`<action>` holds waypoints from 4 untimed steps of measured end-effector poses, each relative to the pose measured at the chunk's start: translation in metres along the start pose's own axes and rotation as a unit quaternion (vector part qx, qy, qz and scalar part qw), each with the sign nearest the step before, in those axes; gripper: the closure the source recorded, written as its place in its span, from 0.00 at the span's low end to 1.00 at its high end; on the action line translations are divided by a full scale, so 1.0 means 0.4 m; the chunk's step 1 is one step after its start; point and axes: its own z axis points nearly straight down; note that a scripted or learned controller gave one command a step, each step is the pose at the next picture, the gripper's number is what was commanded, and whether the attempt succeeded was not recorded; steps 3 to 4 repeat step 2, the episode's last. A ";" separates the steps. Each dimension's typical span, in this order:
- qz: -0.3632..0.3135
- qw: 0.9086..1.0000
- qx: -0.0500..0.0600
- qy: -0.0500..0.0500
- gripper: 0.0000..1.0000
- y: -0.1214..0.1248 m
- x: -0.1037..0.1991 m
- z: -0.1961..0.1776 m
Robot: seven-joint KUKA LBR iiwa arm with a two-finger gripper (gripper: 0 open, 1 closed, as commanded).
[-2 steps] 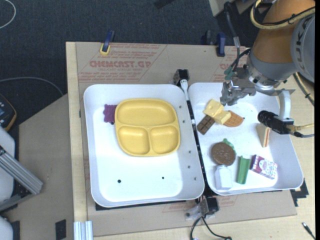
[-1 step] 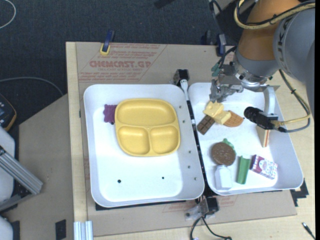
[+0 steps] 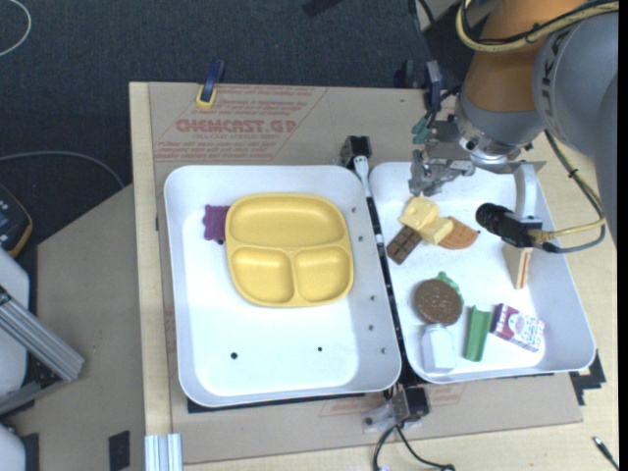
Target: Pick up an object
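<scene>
Right white bin [image 3: 559,292], arm above, pincer [image 3: 429,183] just over yellow block [image 3: 420,213], finger state unclear.

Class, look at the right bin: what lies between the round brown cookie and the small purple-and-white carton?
In the camera view, a green stick-shaped piece stands between the round brown cookie and the purple-and-white carton.

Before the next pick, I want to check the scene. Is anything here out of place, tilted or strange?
One thing stands out: a purple object in the left bin lies half under the edge of the yellow divided tray, so it is partly hidden. The items in the right bin lie loose and separate; nothing looks spilled or broken.
</scene>
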 end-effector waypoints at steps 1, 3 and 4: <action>0.001 1.000 0.001 0.000 1.00 -0.025 -0.019 -0.034; 0.000 1.000 0.000 0.000 1.00 -0.013 0.022 -0.028; 0.000 1.000 0.000 0.000 1.00 -0.013 0.022 -0.028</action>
